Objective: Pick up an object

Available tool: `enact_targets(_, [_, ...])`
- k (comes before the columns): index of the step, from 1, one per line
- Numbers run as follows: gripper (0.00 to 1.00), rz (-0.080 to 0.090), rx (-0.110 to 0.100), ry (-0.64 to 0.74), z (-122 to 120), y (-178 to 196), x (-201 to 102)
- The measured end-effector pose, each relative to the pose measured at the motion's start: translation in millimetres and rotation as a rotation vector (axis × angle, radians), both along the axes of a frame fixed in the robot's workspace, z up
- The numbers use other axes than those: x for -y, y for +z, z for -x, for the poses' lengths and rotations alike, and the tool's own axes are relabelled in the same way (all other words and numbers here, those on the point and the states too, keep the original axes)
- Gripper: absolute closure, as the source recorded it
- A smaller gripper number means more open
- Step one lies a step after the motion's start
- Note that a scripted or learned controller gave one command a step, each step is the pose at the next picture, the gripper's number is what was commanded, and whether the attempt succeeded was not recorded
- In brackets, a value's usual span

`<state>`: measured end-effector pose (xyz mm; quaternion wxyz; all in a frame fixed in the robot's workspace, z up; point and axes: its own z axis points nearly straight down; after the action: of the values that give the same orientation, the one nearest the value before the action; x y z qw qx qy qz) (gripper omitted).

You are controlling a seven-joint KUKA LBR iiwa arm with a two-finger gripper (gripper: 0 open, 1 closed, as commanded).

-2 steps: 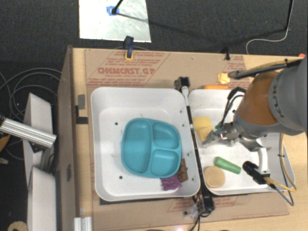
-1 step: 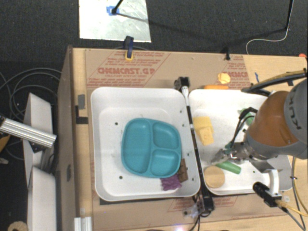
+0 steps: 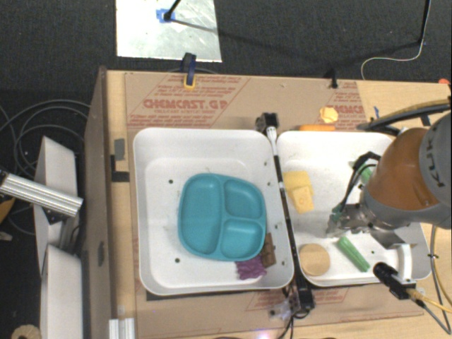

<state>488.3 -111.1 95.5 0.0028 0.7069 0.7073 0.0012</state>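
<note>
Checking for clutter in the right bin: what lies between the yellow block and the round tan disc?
In the camera view, only bare white bin floor lies between the yellow block and the round tan disc.

Green stick (image 3: pixel 352 253) (lying slantwise) in right bin (image 3: pixel 332 143), near gripper (image 3: pixel 337 222).

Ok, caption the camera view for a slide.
Grey arm's gripper lowered in right white bin near green stick; teal divided plate lies left.
</note>
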Motion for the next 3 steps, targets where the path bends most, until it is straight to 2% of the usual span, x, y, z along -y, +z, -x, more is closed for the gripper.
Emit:
enact_targets(1, [1.0,-0.001,-0.002,0.004,-34.7,-11.3,10.8])
enact_targets(2, [0.0,-0.003,-0.004,0.002,-33.1,-11.3,10.2])
enact_targets(3, [0.0,-0.001,0.002,0.007,-99.9,-10.1,2.0])
